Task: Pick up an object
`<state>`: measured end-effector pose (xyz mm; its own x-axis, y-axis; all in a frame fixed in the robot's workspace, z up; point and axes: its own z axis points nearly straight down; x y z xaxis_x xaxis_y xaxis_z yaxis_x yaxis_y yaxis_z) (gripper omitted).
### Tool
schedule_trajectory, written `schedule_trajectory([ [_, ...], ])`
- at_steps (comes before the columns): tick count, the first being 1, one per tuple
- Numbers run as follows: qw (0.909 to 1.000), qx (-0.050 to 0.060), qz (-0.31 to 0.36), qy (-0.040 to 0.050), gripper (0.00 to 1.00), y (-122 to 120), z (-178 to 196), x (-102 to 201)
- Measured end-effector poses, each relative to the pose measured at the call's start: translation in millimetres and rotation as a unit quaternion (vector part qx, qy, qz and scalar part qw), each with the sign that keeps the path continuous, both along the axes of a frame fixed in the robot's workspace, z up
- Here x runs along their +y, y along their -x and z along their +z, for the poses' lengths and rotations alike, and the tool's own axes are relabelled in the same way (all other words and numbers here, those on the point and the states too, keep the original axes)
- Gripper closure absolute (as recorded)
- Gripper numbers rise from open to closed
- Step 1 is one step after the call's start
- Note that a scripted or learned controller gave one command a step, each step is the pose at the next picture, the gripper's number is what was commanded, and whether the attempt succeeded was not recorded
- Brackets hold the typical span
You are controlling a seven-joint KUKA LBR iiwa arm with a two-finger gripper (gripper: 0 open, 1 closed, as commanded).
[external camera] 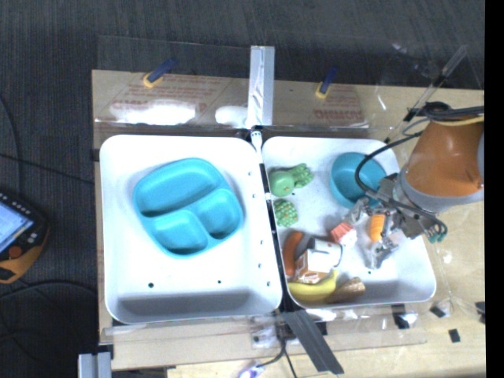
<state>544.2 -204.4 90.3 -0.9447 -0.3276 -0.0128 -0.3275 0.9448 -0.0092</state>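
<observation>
My gripper (379,242) hangs low over the right side of the right bin (417,286), below the orange band of the arm (445,164). A small orange piece (377,224) lies right at the gripper, and whether it is held is unclear. To its left sits a small red-orange block (342,231). Farther left, a white and brown box (316,260) rests on a banana (311,291) beside a red-brown item (292,247). A blue bowl (348,176) stands at the back, partly hidden by the arm. A green toy (288,179) and a small green knobbly piece (284,210) lie near the divider.
The left bin (126,290) holds a blue divided plate (187,205). A brown item (353,287) lies beside the banana at the right bin's front wall. Cables run from the arm over the bowl. A handheld device (16,239) lies off the bench at far left.
</observation>
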Motion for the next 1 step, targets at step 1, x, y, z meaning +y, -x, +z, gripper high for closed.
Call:
schedule_trajectory([
  [1,1.0000,0.000,-0.001,0.0012,0.00,-1.9,0.0,10.4],
])
